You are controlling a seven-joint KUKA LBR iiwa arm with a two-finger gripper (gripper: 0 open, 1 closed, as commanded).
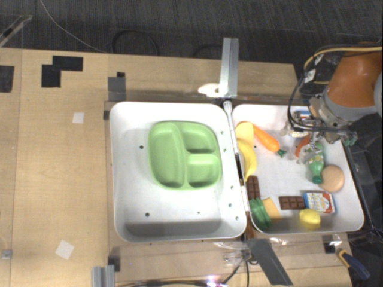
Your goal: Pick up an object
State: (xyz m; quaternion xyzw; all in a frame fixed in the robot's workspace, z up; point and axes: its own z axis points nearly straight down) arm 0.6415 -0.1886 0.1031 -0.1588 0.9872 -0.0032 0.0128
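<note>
The right bin [353,220] holds several toy foods. A yellow banana [246,151] lies by its left wall, with an orange carrot [267,140] beside it. Along the front sit two chocolate bars [292,202], a green piece [260,213], a yellow lemon [309,218] and a small carton [318,201]. A tan egg-like ball [332,178] and a green bottle [316,170] rest near the right wall. My gripper [307,148] hangs over the bin's back right part, just above the green bottle. The arm's wrist [353,88] covers the far right corner.
The left bin [125,208] bears a green divided plate [182,154]. A metal post [229,67] stands behind the wall shared by the bins. Cables loop around the wrist at the upper right. Wooden bench top stretches to the left.
</note>
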